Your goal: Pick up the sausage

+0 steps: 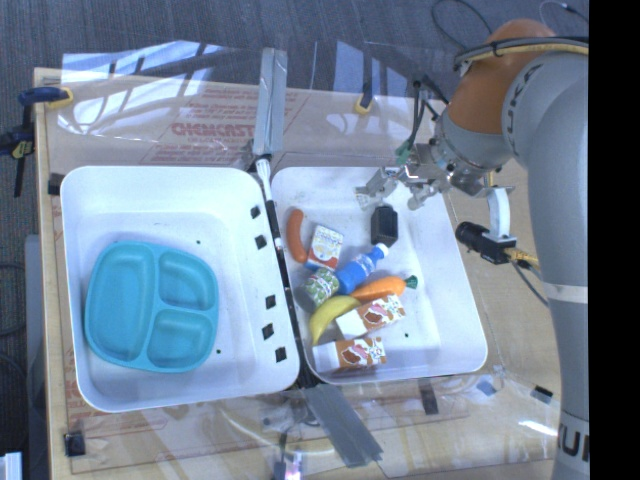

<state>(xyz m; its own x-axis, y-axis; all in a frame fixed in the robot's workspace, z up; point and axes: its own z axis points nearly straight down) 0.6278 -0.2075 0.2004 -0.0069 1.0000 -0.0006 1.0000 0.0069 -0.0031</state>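
My arm (pixel 545 108) was grey with an orange band. Both bins (pixel 100 193) were white. The left one held a turquoise tray (pixel 150 306). In the right bin lay a reddish-orange sausage (pixel 296 234), a yellow banana (pixel 326 316), an orange carrot (pixel 378 288) with a green tip, and a blue bottle (pixel 360 267)

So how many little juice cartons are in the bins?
3, all in the right bin. One carton lies beside the sausage, one under the carrot, one near the front rim. More could hide under the pile.
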